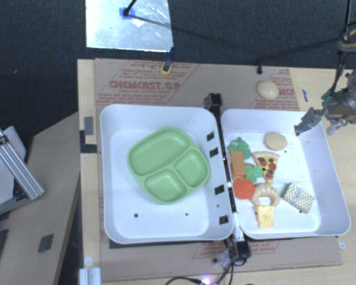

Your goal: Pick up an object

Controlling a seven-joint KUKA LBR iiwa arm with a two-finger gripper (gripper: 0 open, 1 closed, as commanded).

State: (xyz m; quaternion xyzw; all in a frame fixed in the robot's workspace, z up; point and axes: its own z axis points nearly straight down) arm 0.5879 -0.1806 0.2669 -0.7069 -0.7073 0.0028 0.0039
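Camera view shows the gripper hanging over the far right corner of the right bin, its grey finger tip angled down toward the bin floor; whether the fingers are apart or together cannot be told, and nothing is seen between them. Using the right bin as the landmark, the toys lie mostly along its left wall: a green piece at the top, an orange block below it, a red disc, a croissant and a cheese wedge nearer the front. A pizza slice and a tan cookie sit toward its middle, and a patterned packet lies toward its front right. Left of it, the other bin carries a green tray. The step looks like the approach, with no object chosen yet. The cookie lies nearest, so the next move probably calls for travelling left, centring above it, then descending
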